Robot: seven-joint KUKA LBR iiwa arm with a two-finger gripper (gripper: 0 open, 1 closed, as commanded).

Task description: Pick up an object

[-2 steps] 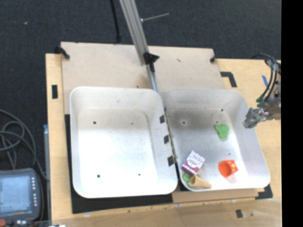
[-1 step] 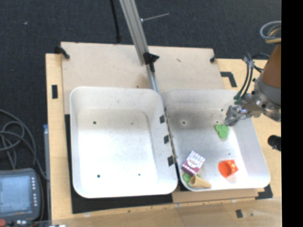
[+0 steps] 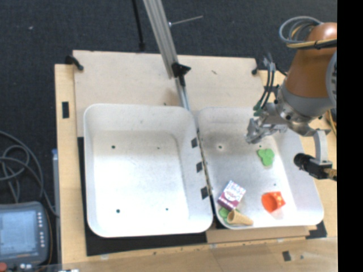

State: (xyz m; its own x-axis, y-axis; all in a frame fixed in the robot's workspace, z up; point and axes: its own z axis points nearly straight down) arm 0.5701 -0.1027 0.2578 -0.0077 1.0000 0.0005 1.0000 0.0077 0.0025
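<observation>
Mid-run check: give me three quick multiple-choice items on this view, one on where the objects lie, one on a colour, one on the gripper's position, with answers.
1. Which bin holds the loose objects?
A. the left bin
B. the right bin
C. both bins

2. What colour is the object nearest the gripper?
A. green
B. blue
C. black

3. Where is the gripper?
A. over the left bin
B. outside both bins
C. over the right bin's far part

Answers:
1 B: the green object, orange object, purple carton and cone all lie in the right bin.
2 A: the green object lies just below the gripper.
3 C: it hangs over that bin's far part.
</observation>
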